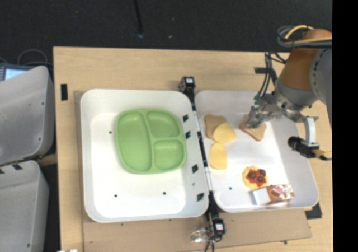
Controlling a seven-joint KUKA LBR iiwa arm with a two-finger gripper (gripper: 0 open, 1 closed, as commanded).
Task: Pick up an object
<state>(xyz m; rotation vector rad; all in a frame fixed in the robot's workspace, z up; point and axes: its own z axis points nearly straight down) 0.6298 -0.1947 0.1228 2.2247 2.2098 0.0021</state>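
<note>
1. Gripper (pixel 258 120) is low in the right bin, at its upper middle. The grey fingers point down and left onto a small tan wedge-shaped piece (pixel 253 132). The jaw gap cannot be told at this slant, nor whether the wedge lies between the fingers or only under them.
2. The tan wedge lies on the bin floor, touching or just below the fingertips. Its long axis runs roughly from upper left to lower right, narrow end toward the lower right.
3. Left of the gripper: one brown toast-like slice (pixel 211 124), overlapped at its lower right by one pale yellow rounded piece (pixel 225 133). A second pale yellow rounded piece (pixel 218 157) lies just below, apart from the first.
4. Lower right area: one small yellow item with red and dark topping (pixel 255 176); one small red-and-white packet (pixel 272 194) near the bottom wall.
5. Count in the right white bin (pixel 291 161): six loose items.
6. The left white bin (pixel 100 189) holds one green plastic divided plate (pixel 150 140) with three compartments.
7. Both bins sit side by side on the tan bench (pixel 67 66).
</note>
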